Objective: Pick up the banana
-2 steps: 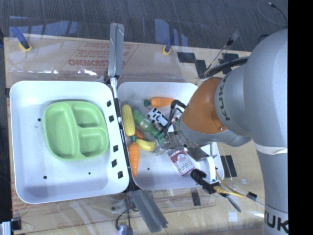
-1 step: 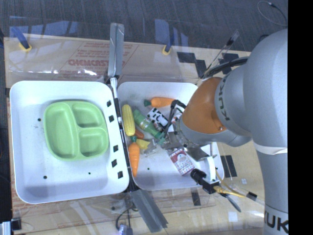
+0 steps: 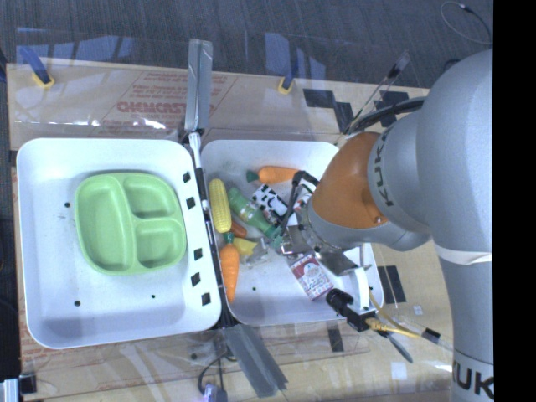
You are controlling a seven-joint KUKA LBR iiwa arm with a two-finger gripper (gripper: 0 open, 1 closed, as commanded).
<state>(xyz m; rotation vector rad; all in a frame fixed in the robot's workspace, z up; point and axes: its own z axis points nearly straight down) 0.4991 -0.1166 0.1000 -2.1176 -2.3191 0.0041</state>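
Note:
A small yellow piece that looks like the banana [image 3: 243,245] lies in the right bin [image 3: 276,308], near its left wall, between a corn cob [image 3: 219,206] and a carrot [image 3: 229,270]. Other items partly cover it. My gripper [image 3: 273,243] is low in the right bin, just to the right of the banana and very close to it. The orange wrist band [image 3: 352,193] and grey arm hang over the bin's right half and hide what lies beneath.
The right bin also holds a green bottle [image 3: 251,210], a second carrot [image 3: 278,174], a black-and-white item [image 3: 268,198] and a red-and-white packet [image 3: 311,276]. A green divided plate [image 3: 130,223] sits in the left bin [image 3: 50,308].

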